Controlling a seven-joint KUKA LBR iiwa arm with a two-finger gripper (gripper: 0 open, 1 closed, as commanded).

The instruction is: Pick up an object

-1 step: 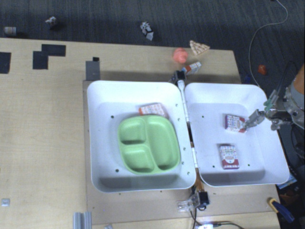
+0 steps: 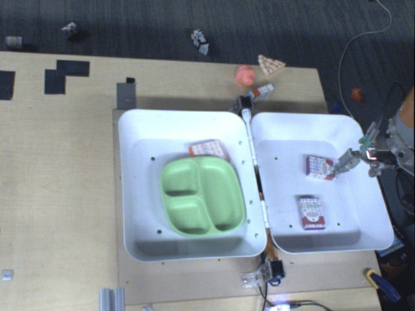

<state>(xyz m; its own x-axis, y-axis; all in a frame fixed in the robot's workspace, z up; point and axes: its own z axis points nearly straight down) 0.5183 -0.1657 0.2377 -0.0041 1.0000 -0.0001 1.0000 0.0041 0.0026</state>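
In the right bin (image 2: 363, 238) lie two small red-and-white packets: one (image 2: 317, 166) near the middle right, another (image 2: 312, 212) closer to the front. My gripper (image 2: 337, 168) reaches in low from the right, its tip at the right edge of the upper packet; whether it touches the packet I cannot tell. The left bin (image 2: 139, 173) holds a green divided plate (image 2: 202, 196), with a third red-and-white packet (image 2: 207, 149) just behind it, partly covered by the plate's rim.
Behind the bins on the bench sit a pink ball (image 2: 245, 75), a toy pizza slice (image 2: 271, 64) and a small tube (image 2: 262, 92). A dark block (image 2: 126, 95) stands by the left bin's far corner. Cables run along the right.
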